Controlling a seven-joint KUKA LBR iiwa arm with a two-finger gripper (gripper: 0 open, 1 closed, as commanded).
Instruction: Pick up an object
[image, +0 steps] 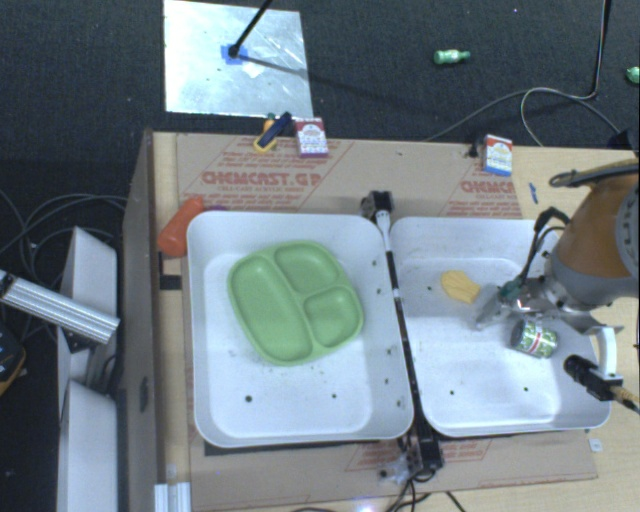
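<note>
In the right bin (480, 400) a flat yellow piece (460, 287) lies near the back left. A small green and white can (537, 339) lies on its side toward the right. My gripper (492, 308) hangs low over the bin floor between the two, just right of the yellow piece and just left of the can. Nothing shows clearly in its grasp. The grey arm with its orange band (605, 225) reaches in from the right above the can.
A green divided plate (295, 300) lies in the left bin (230, 410). An orange object (180, 225) rests outside that bin's back left corner. Two small red and white boxes (312, 137) (497, 155) stand on the cardboard behind the bins.
</note>
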